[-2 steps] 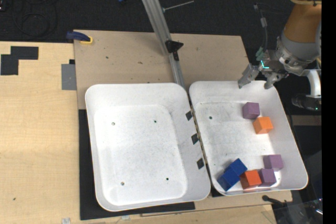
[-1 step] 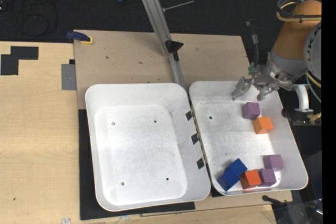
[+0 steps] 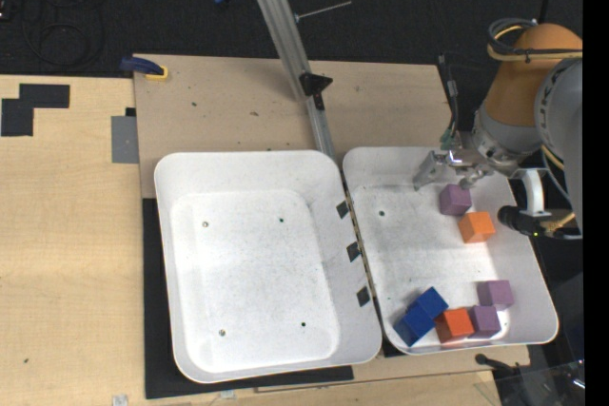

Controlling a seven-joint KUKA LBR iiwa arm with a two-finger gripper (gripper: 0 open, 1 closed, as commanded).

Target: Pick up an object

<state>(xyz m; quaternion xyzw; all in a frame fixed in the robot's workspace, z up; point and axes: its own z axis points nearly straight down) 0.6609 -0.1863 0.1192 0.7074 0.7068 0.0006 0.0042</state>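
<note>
Bench (image 3: 228,114): we saw it carrying both bins side by side, so the arm could reach across from the right.
Left bin (image 3: 249,266): bare white floor in front of us, a likely drop zone, we judged.
Right bin (image 3: 419,233): all the blocks sat here, so this was where we expected the pick.
Arm (image 3: 519,95): bent down over the right bin's far end, wrist tipped toward the floor.
Gripper (image 3: 454,163): low, fingers spread apart and gripping nothing, just above a block.
Corner cluster: blue block (image 3: 420,315), orange block (image 3: 456,324) and two purple ones crowded at the near rim, awkward to grasp.
Purple block (image 3: 456,199): the nearest target, just below the fingers, not between them.
Orange cube (image 3: 478,225): loose, just beside that purple block.
</note>
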